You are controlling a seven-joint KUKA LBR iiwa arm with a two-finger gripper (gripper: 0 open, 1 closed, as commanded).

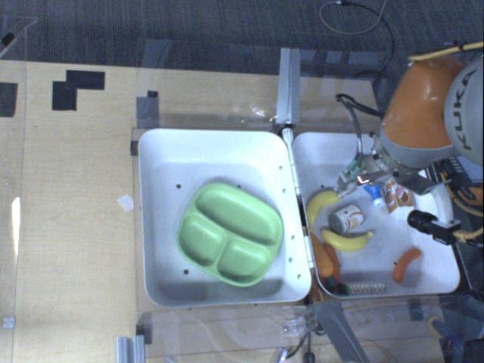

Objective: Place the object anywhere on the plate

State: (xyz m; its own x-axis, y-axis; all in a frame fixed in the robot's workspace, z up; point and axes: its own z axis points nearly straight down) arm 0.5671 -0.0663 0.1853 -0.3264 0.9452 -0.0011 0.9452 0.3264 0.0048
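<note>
A green divided plate [230, 234] lies in the left bin [162, 157], a little right of its middle. The right bin [439, 278] holds a yellow banana [327, 203] curving around a small silver can [347, 218], an orange carrot [327, 260] and a reddish sausage [407, 264]. My gripper [361, 175] hangs over the back of the right bin, just above and behind the can and banana. The grey and orange arm [423, 112] hides the bin's far right corner.
A blue item [376, 194] and a red-brown packet [398, 197] lie beside the gripper. A dark ridged piece [363, 286] rests at the right bin's front edge. A metal divider [286, 89] runs between the bins, and cables trail behind the right one.
</note>
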